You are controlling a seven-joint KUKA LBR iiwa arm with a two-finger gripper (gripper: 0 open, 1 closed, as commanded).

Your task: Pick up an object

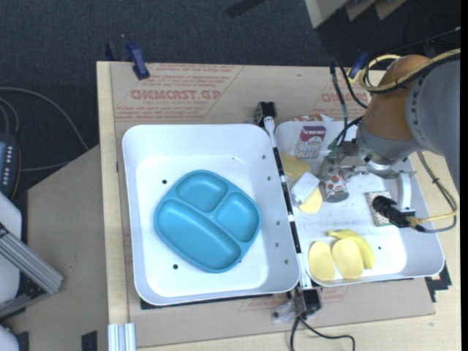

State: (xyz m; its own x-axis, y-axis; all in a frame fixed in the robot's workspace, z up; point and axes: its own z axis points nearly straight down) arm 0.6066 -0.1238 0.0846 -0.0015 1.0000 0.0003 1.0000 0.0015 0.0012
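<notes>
Hand [338, 175] above cluttered right bin [409, 258]

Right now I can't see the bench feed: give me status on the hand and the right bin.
Hand low in the right white bin. At a small red-and-white can. Grasp unconfirmed. Yellow pieces crowd close.

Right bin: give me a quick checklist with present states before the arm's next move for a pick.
1. Gripper is over the right bin: ok.
2. A target is near the gripper: ok, a small red and white can sits just below it.
3. An object is between the fingers: cannot tell, the wrist hides them.
4. Other pickable items are in the bin: ok, yellow pieces at the near end, a carton at the far end.
5. Left bin contents are apart from the arm: ok, the blue divided plate lies flat there.
</notes>
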